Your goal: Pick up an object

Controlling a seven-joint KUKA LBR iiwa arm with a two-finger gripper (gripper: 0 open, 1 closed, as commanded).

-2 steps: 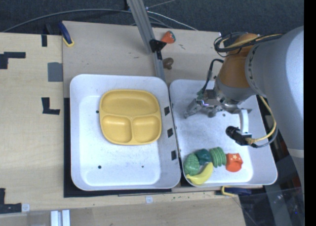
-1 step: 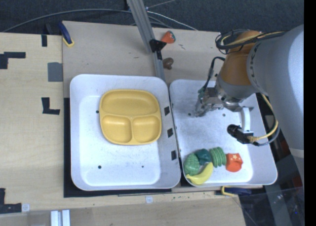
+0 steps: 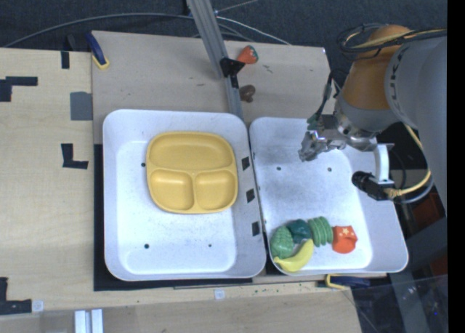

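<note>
Far left of the claw, a yellow tray (image 3: 192,171) lies in the left bin (image 3: 116,201). The claw (image 3: 314,147) hangs over the right bin (image 3: 290,179), holding nothing; how wide it stands, I cannot tell. The toys (image 3: 309,241) lie well below it, at the near rim. The approach is not yet done: I judge the claw must travel toward them and descend.
</note>
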